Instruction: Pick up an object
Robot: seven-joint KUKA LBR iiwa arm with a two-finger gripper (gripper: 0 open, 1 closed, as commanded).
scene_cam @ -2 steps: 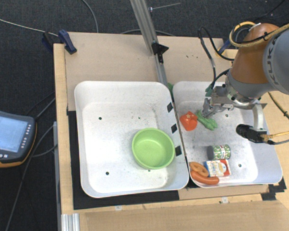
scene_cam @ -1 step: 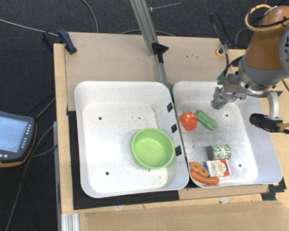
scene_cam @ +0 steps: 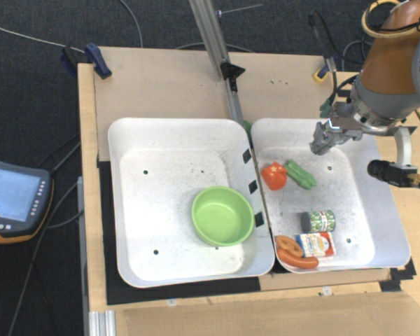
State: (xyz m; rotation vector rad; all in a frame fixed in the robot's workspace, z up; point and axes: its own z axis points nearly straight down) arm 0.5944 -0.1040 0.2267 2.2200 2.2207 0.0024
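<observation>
Nothing lifted yet — my gripper (scene_cam: 320,144) hovers beyond the green pepper (scene_cam: 300,174), jaws' state unclear — descent and grasp remain.

— What lies around the left bin (scene_cam: 126,140)?
— A right bin (scene_cam: 400,238) sits just beside it, the rims touching, with black clips (scene_cam: 253,186) along the join. Both rest on a tan bench board (scene_cam: 161,82).
— And behind the left bin?
— A metal rail (scene_cam: 210,26) slants away from its far right corner; a blue clamp (scene_cam: 98,60) grips the board's far left corner.
— To its left?
— A handheld pendant with a screen (scene_cam: 14,198), well off the board on dark carpet, near thin cables (scene_cam: 126,5).
</observation>
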